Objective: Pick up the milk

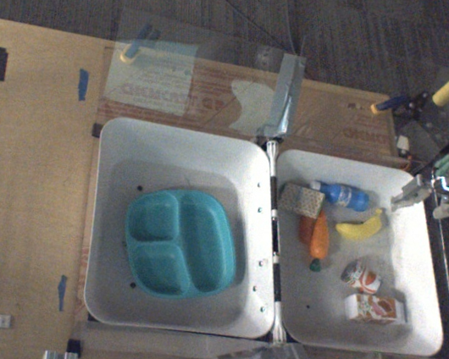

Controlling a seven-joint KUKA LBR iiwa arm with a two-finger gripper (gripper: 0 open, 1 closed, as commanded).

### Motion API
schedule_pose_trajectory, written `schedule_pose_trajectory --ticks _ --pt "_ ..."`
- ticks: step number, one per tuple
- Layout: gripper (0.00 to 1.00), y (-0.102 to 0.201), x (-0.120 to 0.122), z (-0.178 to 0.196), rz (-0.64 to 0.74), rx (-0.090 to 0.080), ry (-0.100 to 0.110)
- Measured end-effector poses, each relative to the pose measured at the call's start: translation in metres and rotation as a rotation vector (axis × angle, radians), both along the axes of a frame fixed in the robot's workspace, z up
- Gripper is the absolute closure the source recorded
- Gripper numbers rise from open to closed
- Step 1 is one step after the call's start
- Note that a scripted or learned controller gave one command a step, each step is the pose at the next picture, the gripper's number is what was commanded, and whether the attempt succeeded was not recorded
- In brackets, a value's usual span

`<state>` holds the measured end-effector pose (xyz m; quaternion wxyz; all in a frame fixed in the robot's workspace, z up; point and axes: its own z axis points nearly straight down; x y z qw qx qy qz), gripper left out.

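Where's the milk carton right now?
The milk carton lies on its side in the right-hand bin, near the bin's bottom-right corner as the camera sees it, just below a small can.

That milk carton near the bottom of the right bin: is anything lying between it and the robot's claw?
In the camera view, the banana and a small can lie roughly between the gripper and the milk carton.

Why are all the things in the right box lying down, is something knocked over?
Nothing looks spilled or broken. The milk carton lies on its side in the right bin, and the blue bottle and carrot lie flat too, loosely scattered. The teal plate sits slightly crooked in the left bin.
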<state>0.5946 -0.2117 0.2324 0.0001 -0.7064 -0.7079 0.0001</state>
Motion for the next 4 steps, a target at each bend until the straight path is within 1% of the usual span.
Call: schedule_pose_trajectory --ticks 1,2,3,4 --pt "0.0 -0.013 -0.104 -0.064 0.016 0.0 0.0" --pt "0.0 -0.006 -0.112 -0.144 0.3 0.002 -0.006" --pt "1.0 -0.009 -0.108 -0.13 0.294 -0.008 -0.023" --pt "1.0 0.039 -0.112 -0.028 0.174 -0.001 -0.002"
